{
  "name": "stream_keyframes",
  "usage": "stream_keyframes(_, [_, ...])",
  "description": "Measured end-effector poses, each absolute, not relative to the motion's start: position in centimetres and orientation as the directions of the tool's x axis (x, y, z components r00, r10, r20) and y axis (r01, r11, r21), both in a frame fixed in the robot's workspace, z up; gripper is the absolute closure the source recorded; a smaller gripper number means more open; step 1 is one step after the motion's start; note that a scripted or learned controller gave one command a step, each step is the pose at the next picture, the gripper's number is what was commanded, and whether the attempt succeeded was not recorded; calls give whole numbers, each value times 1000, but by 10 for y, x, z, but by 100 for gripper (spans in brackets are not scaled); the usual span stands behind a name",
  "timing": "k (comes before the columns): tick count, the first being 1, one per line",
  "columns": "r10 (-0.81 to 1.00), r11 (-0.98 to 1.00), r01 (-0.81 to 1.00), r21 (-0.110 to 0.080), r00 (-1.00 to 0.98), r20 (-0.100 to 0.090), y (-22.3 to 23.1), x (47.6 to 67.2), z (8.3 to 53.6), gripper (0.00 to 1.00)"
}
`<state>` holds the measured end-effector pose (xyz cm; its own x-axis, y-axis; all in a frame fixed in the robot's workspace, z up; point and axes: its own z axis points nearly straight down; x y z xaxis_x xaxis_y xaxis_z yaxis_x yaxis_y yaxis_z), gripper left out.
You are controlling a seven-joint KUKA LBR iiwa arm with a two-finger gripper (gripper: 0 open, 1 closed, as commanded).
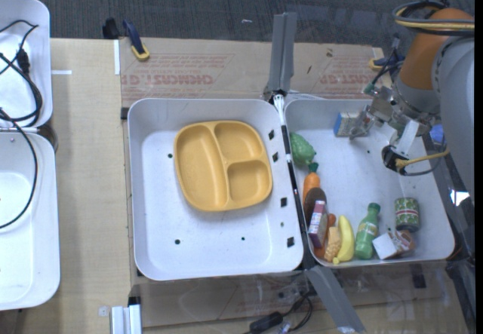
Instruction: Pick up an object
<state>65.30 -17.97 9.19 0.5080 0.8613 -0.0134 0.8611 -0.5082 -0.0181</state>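
The pincer (353, 127) is positioned at the far end of the right bin (434, 197), low over the floor, with the arm (423, 76) entering from the right. Whether it is spread or pressed together cannot be determined. The objects lie along the bin's left and near sides: a green vegetable (302, 149), a carrot (311, 180), a dark bottle (315, 212), a banana (345, 238), a green bottle (367, 231) and a can (406, 213). The left bin (151, 234) holds a yellow divided plate (223, 165).

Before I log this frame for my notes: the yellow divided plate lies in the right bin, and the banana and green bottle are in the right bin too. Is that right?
Not quite. The camera view shows the yellow divided plate in the left bin. The banana and green bottle are indeed in the right bin.
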Motion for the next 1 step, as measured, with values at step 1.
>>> stream_keyframes(1, [863,-505,863,-7,505,-9,-178,656,101,100])
